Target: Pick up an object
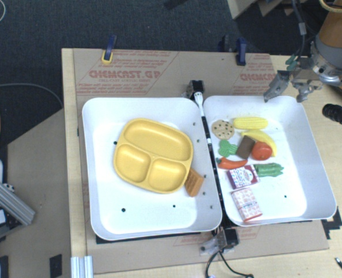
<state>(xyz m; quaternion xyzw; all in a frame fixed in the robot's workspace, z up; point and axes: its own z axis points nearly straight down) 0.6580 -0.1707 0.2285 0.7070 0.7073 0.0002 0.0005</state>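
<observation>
The robot's gripper (287,88) hangs above the far edge of the right bin (309,155), close to that bin's far right corner. Its two grey fingers are spread well apart and point downward, with nothing between them. The grey arm (335,45), with its orange band, reaches in from the right.

The objects to pick lie clustered along the right bin's left side, well apart from the gripper. Nearest the far edge are a round speckled cookie (221,128) and a yellow corn cob (250,123) side by side. Just below them sit a green leafy piece (226,149), a dark brown block (246,147), a yellow banana (262,136) and a red tomato (262,151), packed together. Toward the near edge come an orange-red carrot (232,163), a green pepper (268,169) and two red-and-white packets (242,176).

The left bin (101,201) holds a yellow divided plate (153,155) at its middle, with a brown bread slice (194,183) leaning against the plate's near right corner.
</observation>
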